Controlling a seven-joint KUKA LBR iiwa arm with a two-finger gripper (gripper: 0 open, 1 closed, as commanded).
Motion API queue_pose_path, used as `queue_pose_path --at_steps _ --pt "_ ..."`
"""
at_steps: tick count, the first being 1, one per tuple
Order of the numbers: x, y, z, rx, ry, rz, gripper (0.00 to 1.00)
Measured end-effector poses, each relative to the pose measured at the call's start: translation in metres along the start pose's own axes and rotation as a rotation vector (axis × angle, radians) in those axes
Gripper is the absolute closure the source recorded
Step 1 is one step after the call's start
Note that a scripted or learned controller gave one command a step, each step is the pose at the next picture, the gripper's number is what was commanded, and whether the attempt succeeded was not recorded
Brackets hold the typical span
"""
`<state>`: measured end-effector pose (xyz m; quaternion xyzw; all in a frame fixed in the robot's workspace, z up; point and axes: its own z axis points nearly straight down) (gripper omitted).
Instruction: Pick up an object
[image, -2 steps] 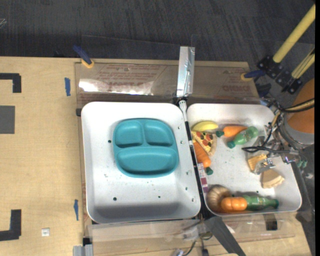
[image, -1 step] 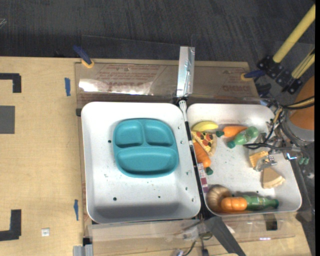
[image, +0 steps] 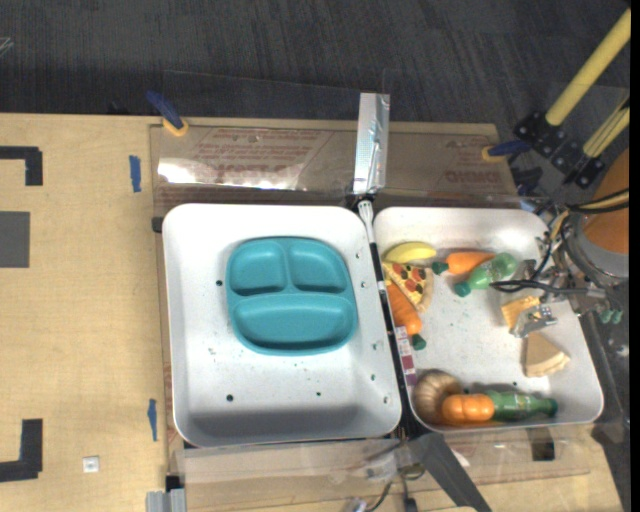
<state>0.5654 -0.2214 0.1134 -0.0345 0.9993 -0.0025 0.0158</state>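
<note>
The right bin (image: 470, 330) holds several toy foods. A yellow banana (image: 410, 252), a pizza slice (image: 408, 283) and a small carrot (image: 405, 316) lie along its left wall. Another carrot with a green top (image: 478, 266) lies near the back. At the front lie a brown rounded piece (image: 432, 392) and a long carrot with a green end (image: 496, 406). My gripper (image: 541, 317) hangs low at the bin's right side, between a small orange-tan piece (image: 516, 309) and a tan wedge (image: 544, 355). Cables and the wrist hide its tips.
The left bin (image: 200, 380) bears a teal divided plate (image: 290, 295). A metal strip (image: 372, 140) stands behind the wall between the bins. The arm's body and cables (image: 585, 270) crowd the right bin's right rim. Yellow poles (image: 590, 70) are at the top right.
</note>
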Motion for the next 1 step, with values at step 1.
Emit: queue_pose_path --at_steps 1 --pt "-0.0878 0.0414 -0.1017 -0.005 0.014 -0.058 1.0"
